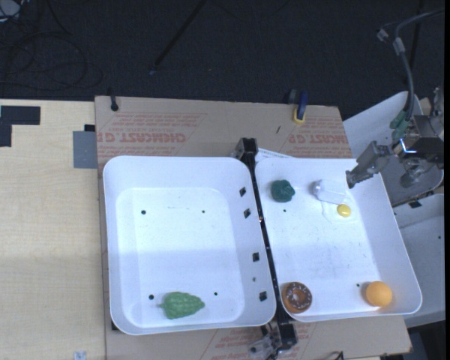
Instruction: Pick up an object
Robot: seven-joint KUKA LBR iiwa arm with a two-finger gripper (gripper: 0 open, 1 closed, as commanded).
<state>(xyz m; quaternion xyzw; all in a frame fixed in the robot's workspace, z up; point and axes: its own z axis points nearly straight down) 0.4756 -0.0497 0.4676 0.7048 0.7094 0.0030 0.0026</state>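
Note:
The right bin (pixel 337 253) holds a dark green lump (pixel 283 191) at its far left. A small clear piece (pixel 328 192) and a little yellow ball (pixel 343 211) lie near the far right. An orange ball (pixel 377 294) rests in the near right corner, and a brown ring-shaped piece (pixel 296 297) lies at the near left. A light green lump (pixel 181 304) sits by the near wall of the left bin (pixel 172 238). My gripper (pixel 362 169) hangs over the right bin's far right rim, just right of the clear piece and apart from it.
A black divider (pixel 259 231) runs between the bins. Brown cardboard (pixel 210 130) lies under them, with a blue-and-yellow clamp (pixel 301 107) at its far edge. Arm parts and cables (pixel 420 148) crowd the right side.

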